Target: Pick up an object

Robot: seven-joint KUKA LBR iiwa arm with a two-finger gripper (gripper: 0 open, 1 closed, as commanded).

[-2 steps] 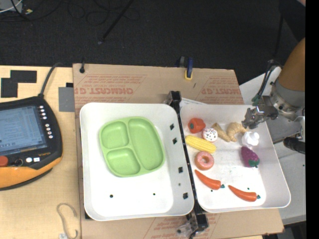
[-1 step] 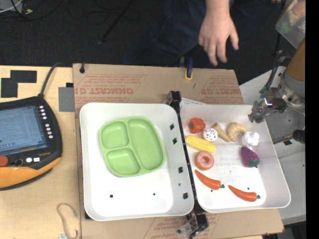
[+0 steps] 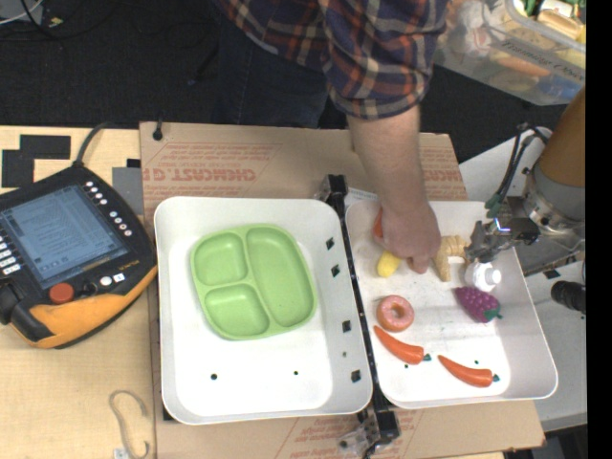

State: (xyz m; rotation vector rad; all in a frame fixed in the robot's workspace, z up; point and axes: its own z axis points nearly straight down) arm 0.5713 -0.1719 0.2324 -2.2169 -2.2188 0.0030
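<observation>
1. Gripper (image 3: 492, 240): at the right edge of the camera view, over the upper right part of the right bin (image 3: 535, 352); dark metal parts and cables; whether its fingers stand wide or narrow cannot be told, and nothing is seen held between them.
2. Small white object (image 3: 488, 276): rounded, lying in the right bin just below the gripper.
3. Purple grape bunch (image 3: 476, 303): knobbly toy fruit, just below the white object, near the bin's right side.
4. Pink doughnut (image 3: 395, 312): ring with a dark centre, in the middle of the right bin.
5. Two orange-red carrots or peppers: one (image 3: 399, 345) just below the doughnut, the other (image 3: 467, 371) near the bin's lower right corner; both long, tapered, green-tipped.
6. Yellow piece (image 3: 386, 265) and pale tan block (image 3: 448, 256): one on each side of the person's hand.
7. Person's hand (image 3: 411, 232): bare forearm with plaid sleeve, reaching down into the right bin from above; a red item partly hidden beside it.
8. Left bin (image 3: 191, 371): white, holding a green three-compartment tray (image 3: 253, 280).
9. Control pendant (image 3: 67, 247): grey and orange, with screen, on the bench left of the bins.
</observation>
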